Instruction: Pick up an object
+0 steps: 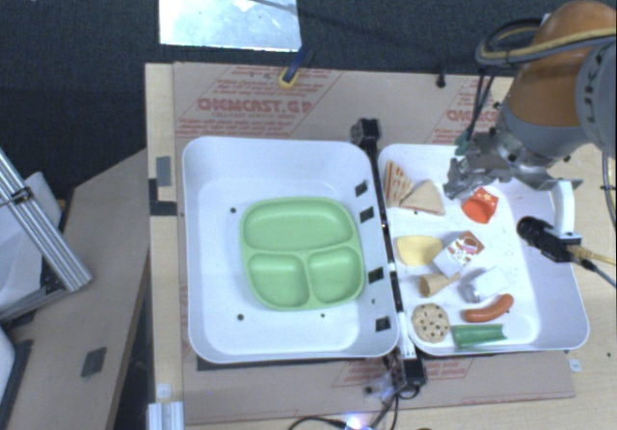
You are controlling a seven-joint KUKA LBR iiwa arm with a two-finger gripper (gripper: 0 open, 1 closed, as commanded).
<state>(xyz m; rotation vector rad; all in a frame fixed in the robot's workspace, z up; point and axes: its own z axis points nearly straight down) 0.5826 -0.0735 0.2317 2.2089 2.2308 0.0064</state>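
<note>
Gripper tips blurred above orange toy.

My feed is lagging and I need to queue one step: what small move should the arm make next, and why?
Probably a short, straight descent. The end effector hangs at the far end of the right bin, right beside the orange-red toy piece, which lies apart from the bread slices and the yellow piece, so it looks the nearest, least crowded target.
</note>
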